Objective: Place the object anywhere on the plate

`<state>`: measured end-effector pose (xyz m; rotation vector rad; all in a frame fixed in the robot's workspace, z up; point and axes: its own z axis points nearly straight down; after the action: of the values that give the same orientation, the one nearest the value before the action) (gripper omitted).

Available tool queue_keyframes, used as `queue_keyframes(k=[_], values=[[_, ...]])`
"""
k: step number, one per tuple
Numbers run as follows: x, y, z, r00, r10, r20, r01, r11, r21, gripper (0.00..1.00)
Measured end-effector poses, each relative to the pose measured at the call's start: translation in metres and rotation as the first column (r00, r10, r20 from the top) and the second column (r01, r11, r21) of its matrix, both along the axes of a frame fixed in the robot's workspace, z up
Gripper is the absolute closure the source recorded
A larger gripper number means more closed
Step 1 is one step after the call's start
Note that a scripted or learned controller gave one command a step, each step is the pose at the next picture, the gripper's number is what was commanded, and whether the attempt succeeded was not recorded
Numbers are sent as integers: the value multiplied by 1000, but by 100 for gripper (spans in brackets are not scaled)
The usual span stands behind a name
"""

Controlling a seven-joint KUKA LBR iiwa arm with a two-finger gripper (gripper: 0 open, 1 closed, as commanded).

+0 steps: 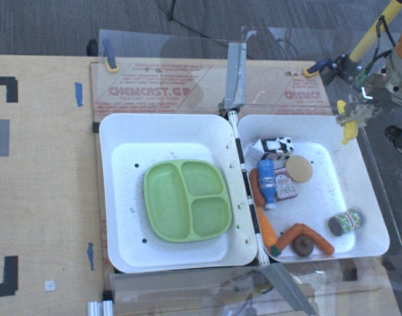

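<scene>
Several toys right bin (pixel 375 196) | blue plastic bottle (pixel 266 183): light, stiff, slippery, grip mid-body | green divided plastic plate (pixel 186 200) bare | my hand's state: cannot tell

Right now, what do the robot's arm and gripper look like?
The arm is a pale grey body at the right edge, with thin black cables looping near it. The gripper looks like a small pale metal piece with yellow at its lower end; finer detail is too small to tell.
</scene>
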<state>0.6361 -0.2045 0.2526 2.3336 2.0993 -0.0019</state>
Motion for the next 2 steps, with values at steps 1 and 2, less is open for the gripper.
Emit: queue_keyframes(k=[1, 2], values=[[5, 59, -34, 972, 237, -2, -237, 972, 3, 100], [-67, 124, -68, 967, 253, -1, -253, 967, 3, 100]])
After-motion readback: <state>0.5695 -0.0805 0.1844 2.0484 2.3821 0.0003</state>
